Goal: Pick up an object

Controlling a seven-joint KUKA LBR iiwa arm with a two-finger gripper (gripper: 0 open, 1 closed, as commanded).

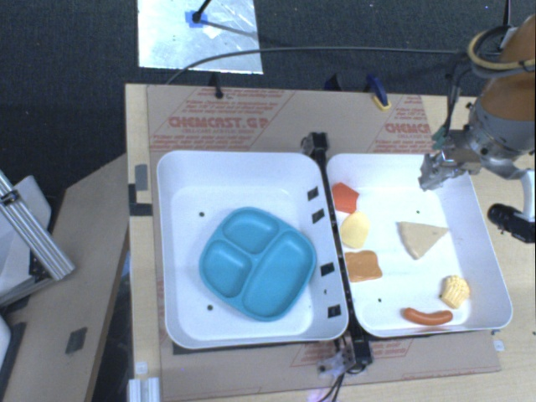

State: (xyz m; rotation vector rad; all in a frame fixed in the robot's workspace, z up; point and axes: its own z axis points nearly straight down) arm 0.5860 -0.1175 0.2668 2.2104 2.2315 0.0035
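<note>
the left bin (180, 224) holds a blue divided plate (256, 263), the right bin (494, 283) a beige wedge (420, 239), toast (363, 266), red block (344, 197), sausage (427, 316), yellow egg-shape (354, 229) and corn (454, 290), while the gripper (437, 174) hangs at upper right, its grip unreadable.

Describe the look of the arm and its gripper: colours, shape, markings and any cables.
The arm reaches in from the view's right: a rounded grey body with an orange band above the wrist and a yellowish ring higher up. A thin dark cable runs alongside it. The gripper is a small, boxy, metallic grey piece at the tip; its finer details are too blurred to tell.
</note>
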